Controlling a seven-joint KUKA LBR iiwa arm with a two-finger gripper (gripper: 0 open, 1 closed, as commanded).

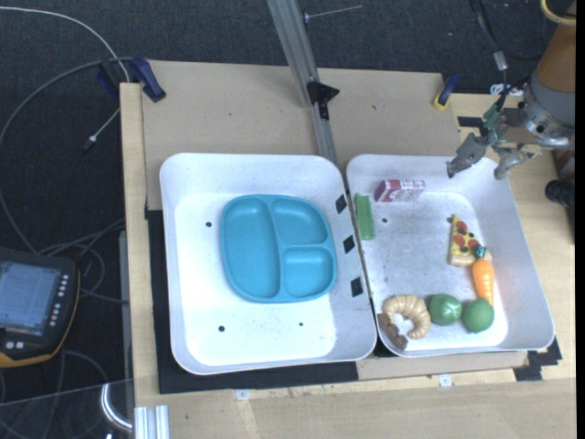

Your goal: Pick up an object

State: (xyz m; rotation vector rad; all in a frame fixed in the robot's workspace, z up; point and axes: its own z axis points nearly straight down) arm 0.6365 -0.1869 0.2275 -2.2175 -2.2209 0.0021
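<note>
**benchwatcher:** So where's the gripper (pixel 482 160) at right now? I see the arm (pixel 555 80) coming in from the right, up near the far corner of the right bin (pixel 523 245).

**pickbot_fan:** Yep, it's hanging over that bin's far right rim, fingers spread wide apart, nothing between them. All the stuff is sitting in the right bin: a small pink-and-white carton (pixel 401 189) lying near the far wall, closest to the gripper but clearly apart from it. A green block (pixel 365 217) stands against the left wall.

**benchwatcher:** And the toy food?

**pickbot_fan:** Pizza slice (pixel 461 241) toward the right side, with a carrot (pixel 483 278) just below it, pretty much touching. Along the near edge there's a croissant (pixel 407 315), then two green round things (pixel 444 309) and (pixel 477 315) side by side.

**benchwatcher:** Left bin?

**pickbot_fan:** The left bin (pixel 183 273) has a blue divided plate (pixel 274 247) lying flat in the middle.
</note>
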